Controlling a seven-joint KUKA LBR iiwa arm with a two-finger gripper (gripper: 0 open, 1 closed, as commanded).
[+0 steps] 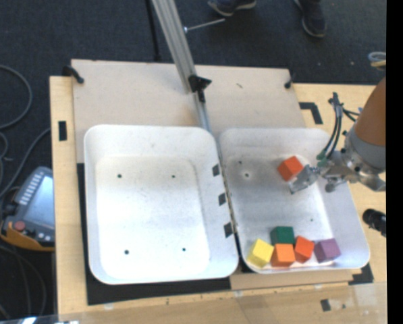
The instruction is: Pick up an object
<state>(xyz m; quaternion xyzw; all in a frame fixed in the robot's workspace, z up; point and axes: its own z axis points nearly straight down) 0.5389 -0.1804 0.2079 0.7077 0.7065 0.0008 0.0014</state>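
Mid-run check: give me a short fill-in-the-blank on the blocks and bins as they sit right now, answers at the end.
1. The gripper reaches into the ______ bin in the camera view.
2. Right by the gripper lies a lone block coloured ______.
3. In the cluster at the right bin's near edge, the block furthest left is ______.
4. Just behind the cluster's front row sits a ______ block.

Missing words: right; orange; yellow; green

No text, label, brand, number or sign is readable anywhere on the bench.
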